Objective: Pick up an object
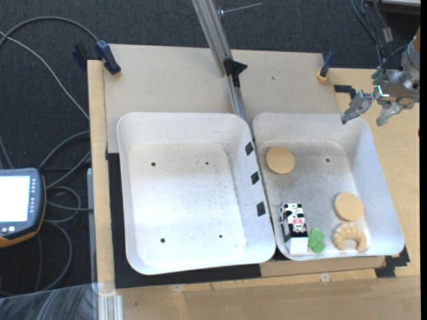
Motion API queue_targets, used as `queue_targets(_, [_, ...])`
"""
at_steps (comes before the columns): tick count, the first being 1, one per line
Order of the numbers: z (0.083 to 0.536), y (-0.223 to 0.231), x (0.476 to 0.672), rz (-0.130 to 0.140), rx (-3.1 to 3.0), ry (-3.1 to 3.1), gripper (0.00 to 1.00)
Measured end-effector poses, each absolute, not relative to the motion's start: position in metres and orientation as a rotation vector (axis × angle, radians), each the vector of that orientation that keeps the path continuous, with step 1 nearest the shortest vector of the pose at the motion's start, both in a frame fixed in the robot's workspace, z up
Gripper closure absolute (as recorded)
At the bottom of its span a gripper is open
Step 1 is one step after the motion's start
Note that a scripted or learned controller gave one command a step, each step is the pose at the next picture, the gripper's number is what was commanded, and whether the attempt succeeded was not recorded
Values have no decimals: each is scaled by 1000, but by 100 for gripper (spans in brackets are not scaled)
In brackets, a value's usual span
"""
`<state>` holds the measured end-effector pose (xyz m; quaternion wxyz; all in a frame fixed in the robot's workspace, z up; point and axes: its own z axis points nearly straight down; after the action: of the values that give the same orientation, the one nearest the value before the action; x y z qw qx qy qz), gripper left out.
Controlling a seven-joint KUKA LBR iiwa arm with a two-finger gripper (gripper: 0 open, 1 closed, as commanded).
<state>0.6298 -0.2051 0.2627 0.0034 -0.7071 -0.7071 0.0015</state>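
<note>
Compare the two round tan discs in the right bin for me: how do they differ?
The upper disc lies alone near the bin's back left, with bare floor around it; the lower disc lies near the front right, right behind the croissant. The upper disc looks slightly deeper tan, the lower one paler. The upper disc is farther from the gripper across the bin, the lower one farther down. Both are flat, round, similar in size, and lie in the right bin.

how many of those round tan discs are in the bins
2, both in the right bin: one disc near its upper left, the other disc at lower right, just above the croissant-shaped item. None looks hidden.
</note>
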Motion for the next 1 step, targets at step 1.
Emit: queue_targets(1, [266,-205,630,3,-2218,-2221,0])
